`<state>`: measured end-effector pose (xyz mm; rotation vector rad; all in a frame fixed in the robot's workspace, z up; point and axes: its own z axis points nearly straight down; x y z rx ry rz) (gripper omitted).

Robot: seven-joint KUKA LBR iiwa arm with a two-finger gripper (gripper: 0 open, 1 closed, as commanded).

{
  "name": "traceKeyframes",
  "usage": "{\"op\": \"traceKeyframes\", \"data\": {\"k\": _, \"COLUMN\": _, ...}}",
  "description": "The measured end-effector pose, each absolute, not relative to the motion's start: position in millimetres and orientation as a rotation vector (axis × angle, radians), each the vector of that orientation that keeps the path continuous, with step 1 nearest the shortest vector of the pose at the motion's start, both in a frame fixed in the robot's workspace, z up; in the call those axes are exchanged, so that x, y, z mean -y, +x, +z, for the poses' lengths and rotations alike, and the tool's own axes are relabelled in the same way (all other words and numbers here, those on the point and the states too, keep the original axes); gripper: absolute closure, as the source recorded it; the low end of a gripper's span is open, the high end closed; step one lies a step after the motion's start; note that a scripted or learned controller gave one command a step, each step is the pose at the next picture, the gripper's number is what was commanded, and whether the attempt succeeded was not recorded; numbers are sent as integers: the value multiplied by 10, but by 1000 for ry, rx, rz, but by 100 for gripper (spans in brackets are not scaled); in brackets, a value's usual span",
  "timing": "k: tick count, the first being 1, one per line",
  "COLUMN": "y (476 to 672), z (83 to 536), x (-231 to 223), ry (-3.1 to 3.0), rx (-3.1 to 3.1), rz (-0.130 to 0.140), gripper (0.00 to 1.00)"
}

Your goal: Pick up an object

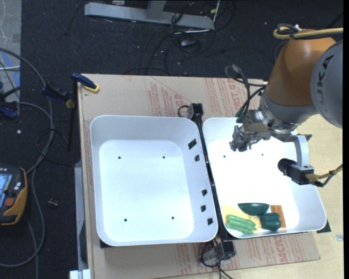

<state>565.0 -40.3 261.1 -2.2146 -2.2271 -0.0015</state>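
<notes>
A dark speckled floor [136,49] can be seen all around the bench [147,98], which is topped with tan board printed with red lettering. Loose black cables [38,117] are strewn across the floor on the left. A grey flat stand [147,13] is laid along the top, and a yellow-edged handheld unit [12,195] is parked at the left edge. Lighting is even, pretty flat.

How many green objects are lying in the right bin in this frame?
3, clustered at the near end of the right bin: a dark green bowl-shaped piece, a light green ridged piece to its lower left, a green chunk to its lower right. Others may hide beneath.
</notes>
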Motion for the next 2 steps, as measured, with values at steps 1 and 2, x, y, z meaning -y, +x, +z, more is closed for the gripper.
{"op": "traceKeyframes", "data": {"k": 1, "y": 5680, "z": 2444, "x": -160, "ry": -2215, "rx": 2226, "rz": 1, "gripper": 100}}
{"op": "traceKeyframes", "data": {"k": 2, "y": 5705, "z": 2378, "x": -786, "ry": -2214, "rx": 2227, "rz": 0, "gripper": 100}}
